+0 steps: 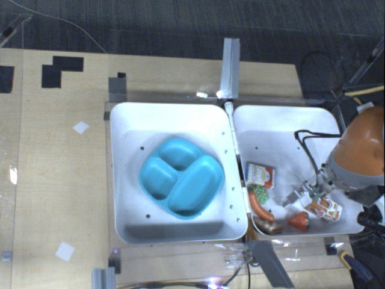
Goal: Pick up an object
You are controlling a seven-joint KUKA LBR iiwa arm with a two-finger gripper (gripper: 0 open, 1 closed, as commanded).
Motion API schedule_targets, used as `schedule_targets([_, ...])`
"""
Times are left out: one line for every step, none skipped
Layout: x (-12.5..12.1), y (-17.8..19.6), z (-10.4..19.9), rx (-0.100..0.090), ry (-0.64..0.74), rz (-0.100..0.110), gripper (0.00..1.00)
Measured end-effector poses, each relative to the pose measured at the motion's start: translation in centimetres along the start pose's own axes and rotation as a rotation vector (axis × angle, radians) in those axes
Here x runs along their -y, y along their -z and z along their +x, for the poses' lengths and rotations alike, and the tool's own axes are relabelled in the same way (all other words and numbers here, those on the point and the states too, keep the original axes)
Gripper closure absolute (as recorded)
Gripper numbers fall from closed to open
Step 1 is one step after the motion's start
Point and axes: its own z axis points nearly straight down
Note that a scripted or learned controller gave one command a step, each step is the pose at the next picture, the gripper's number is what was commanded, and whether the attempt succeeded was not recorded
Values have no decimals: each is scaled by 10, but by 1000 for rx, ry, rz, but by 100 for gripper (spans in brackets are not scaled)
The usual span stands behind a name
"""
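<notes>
Here the two shallow white plastic bins sat side by side on the pale wooden counter (54,179), split by a metal divider rail. The left bin (129,131) carried a blue three-compartment plastic tray (181,176), lying near the bin's middle and tilted on the diagonal, probably just as it had been dropped. The right bin (271,128) held the small pickable things, all crowded into its lower part, toward the bottom of the frame: a small printed carton with a red and green label (260,174), a green lumpy toy vegetable (261,194) just below it, an orange-red sausage-shaped toy (259,206) slanting down beside the divider, a brown piece (267,226) against the bin's lower wall, a red toy pepper-like piece (299,221), and a small white and orange packet (325,209) at the lower right. That clustering left the upper half of the bin bare, so any pick had to happen low in the bin.

The grey arm with its orange band (364,146) reached in from the right edge of the frame, wrist angled down and to the left. Its claw (302,194) hung low over the bin floor, between the packet and the red piece and close to both. Whether it was released or clenched could not be told, and nothing was visibly gripped.
</notes>
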Motion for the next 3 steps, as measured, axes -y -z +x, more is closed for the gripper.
schedule_targets([-33,44,16,-4,293,4,0])
schedule_targets([-6,1,12,-2,43,3,0])
schedule_targets([-60,32,32,-4,425,4,0])
